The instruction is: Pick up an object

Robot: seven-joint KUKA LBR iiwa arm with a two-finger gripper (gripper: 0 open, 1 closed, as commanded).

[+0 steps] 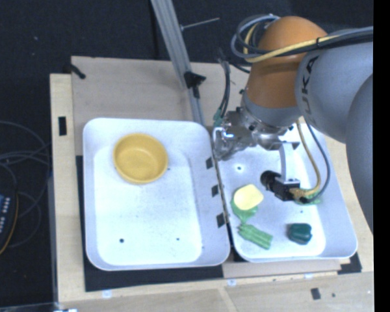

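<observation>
Pick not yet made: tool [224,143], finger state indiscernible, hangs at right bin's [335,203] far-left corner; yellow-green piece [247,199], green block [256,236], dark green object [299,233] lie near it, ungrasped.

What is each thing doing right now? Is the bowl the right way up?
yellow bowl: upright, left bin, nothing inside.
yellow-green piece: lying in right bin.
green ridged piece: lying flat, right bin.
dark green piece: resting near right bin's front.
gripper: above right bin's back left corner.
</observation>
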